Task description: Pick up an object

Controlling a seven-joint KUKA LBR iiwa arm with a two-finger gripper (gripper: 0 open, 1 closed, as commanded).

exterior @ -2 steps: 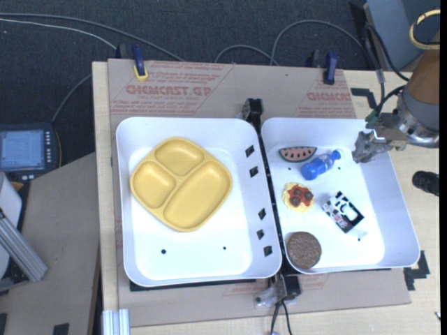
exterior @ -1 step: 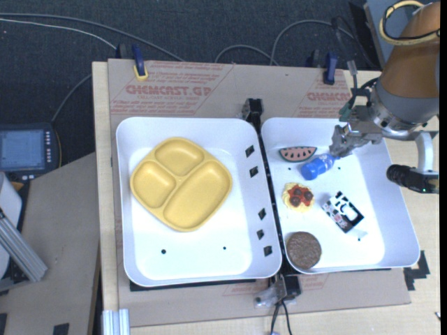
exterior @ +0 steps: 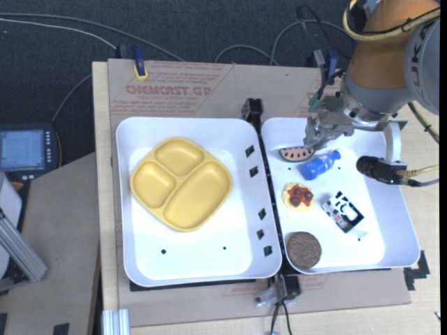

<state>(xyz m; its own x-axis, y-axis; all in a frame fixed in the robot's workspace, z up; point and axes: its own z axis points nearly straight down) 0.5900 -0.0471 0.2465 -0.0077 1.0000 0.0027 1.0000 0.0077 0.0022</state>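
One fixed camera is looking down at a slant from above the bench (exterior: 209,82), taking in both white bins (exterior: 140,187) from moderately near.

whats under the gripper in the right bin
The gripper hangs over a watermelon slice and a blue bottle near the right bin's back. Its body covers part of the bin floor there, so anything beneath is hidden.

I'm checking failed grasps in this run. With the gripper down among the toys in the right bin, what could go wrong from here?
The gripper sits right where the watermelon slice and blue bottle lie close together, so it may nudge one while closing on the other. The slice lies flat and thin, so the gripper could slip over it.
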